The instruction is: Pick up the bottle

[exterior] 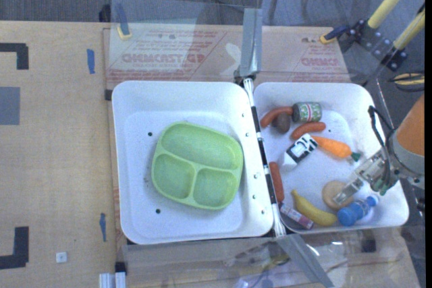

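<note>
A small clear bottle [356, 211] with a blue end lies on its side in the near right corner of the right bin [337, 94]. My gripper [345, 196] reaches in from the right at a slant, its tip just above and left of the bottle, over a round tan biscuit-like piece [331, 191]. Nothing is visibly held by it. A green-labelled jar [307, 111] lies at the far side of the same bin.
The right bin also holds a banana [314, 211], a carrot [332, 146], a black-and-white box [302, 148], two red sausages [308, 129] and a brown lump [282, 123]. A green divided plate [197, 165] lies in the left bin [128, 145].
</note>
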### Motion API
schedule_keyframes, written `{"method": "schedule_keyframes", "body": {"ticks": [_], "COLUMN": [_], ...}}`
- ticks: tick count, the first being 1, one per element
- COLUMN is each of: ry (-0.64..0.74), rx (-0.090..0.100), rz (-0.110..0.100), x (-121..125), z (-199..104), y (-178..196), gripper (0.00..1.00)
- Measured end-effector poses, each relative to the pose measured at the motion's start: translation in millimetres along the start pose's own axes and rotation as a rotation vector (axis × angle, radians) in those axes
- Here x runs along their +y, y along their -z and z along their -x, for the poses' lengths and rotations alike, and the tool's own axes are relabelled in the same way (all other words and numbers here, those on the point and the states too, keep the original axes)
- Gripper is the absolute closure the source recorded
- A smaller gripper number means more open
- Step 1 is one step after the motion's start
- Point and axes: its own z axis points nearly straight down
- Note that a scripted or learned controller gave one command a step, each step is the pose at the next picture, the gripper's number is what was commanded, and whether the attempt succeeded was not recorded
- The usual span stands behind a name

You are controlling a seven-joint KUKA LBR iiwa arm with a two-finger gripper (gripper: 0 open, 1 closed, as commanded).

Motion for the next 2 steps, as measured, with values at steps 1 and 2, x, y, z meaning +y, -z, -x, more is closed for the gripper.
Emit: {"method": "schedule_keyframes", "body": {"ticks": [1,2], "ry": [0.111,0.111], "rx": [0.0,-0.003], "rz": [-0.001,0.001], "x": [0,1], "z": [0,1], "y": [0,11], "gripper": [0.0,1.0]}}
